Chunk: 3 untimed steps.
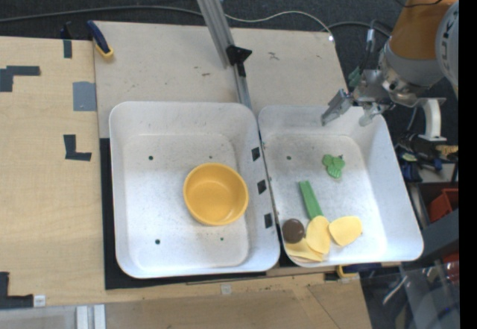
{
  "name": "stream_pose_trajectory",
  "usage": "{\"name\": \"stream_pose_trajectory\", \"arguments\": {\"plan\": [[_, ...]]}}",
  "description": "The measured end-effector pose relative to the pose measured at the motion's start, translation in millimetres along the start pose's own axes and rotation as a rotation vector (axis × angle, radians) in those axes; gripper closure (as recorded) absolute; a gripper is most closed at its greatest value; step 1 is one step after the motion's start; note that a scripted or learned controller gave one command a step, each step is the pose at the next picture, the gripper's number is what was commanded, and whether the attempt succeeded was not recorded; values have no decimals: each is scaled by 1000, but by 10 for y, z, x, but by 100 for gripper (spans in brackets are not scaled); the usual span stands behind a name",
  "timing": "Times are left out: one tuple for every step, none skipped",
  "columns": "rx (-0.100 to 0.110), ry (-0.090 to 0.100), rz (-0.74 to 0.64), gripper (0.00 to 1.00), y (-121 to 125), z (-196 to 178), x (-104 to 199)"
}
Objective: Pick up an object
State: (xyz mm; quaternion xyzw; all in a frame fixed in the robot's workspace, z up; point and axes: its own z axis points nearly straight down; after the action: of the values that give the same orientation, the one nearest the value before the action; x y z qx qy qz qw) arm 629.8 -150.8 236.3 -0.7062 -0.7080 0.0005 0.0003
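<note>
Claw (349, 113) open and empty at upper right of frame, above right bin (395, 171), yellow bowl (215, 193) centred in left bin (134, 141)

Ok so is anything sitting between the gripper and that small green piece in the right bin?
Nothing visible does. The gripper hangs open over the right bin's far edge, and only bare bin floor lies between it and the small green piece.
</note>
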Motion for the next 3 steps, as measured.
{"name": "stream_pose_trajectory", "arguments": {"plan": [[0, 0, 0, 0, 0, 0, -1], [4, 0, 0, 0, 31, 449, 45], [7, 0, 1, 0, 31, 1099, 38]]}}
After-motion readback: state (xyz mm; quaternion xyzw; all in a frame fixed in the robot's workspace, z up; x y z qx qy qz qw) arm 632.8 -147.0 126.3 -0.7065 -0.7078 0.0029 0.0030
